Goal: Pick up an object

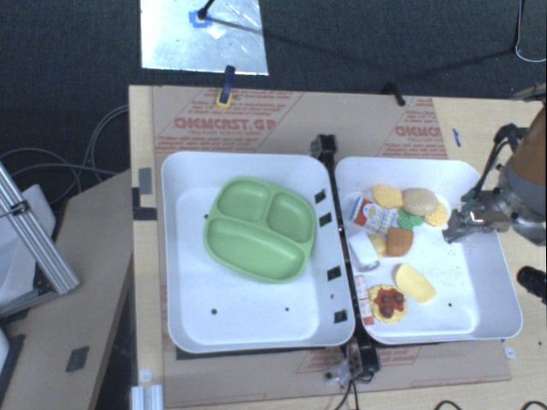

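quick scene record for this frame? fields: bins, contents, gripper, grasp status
left bin: holds a green divided plate, lying flat
right bin: holds a cluster of small toy food items toward its left side, plus a yellow piece and a red-topped piece nearer the front
gripper: over the right bin's right part, beside the food cluster
grasp status: nothing seen between the fingers; finger state unclear
arm: enters from the right edge

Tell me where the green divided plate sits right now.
The green divided plate lies in the left bin, toward its upper middle, across the central divider from the toy food pile in the right bin.
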